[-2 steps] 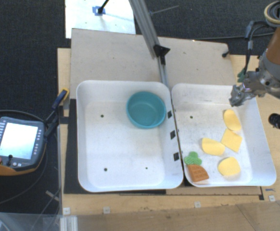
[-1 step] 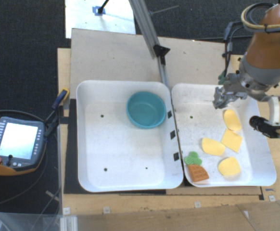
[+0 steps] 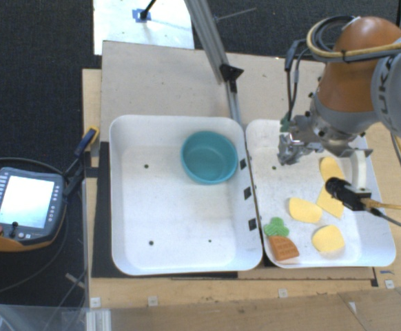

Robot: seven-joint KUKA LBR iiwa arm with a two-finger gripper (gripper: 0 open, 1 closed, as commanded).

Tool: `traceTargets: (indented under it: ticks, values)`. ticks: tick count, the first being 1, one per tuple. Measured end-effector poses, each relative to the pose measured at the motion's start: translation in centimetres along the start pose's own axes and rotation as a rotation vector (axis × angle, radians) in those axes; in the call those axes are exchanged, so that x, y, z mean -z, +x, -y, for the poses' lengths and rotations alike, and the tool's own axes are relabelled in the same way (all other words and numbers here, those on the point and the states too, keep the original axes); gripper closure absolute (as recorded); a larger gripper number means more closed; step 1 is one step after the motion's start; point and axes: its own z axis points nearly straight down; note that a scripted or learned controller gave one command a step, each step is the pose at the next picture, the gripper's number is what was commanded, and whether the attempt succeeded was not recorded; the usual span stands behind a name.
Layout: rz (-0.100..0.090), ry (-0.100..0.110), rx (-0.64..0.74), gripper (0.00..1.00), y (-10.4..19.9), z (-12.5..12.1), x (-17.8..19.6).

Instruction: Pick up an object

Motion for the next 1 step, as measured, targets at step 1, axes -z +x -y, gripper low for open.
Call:
traceTargets:
  ticks: [1]
  values:
    - [0.000, 0.000, 0.000, 1.00, 5.17, 1.29, 0.35]
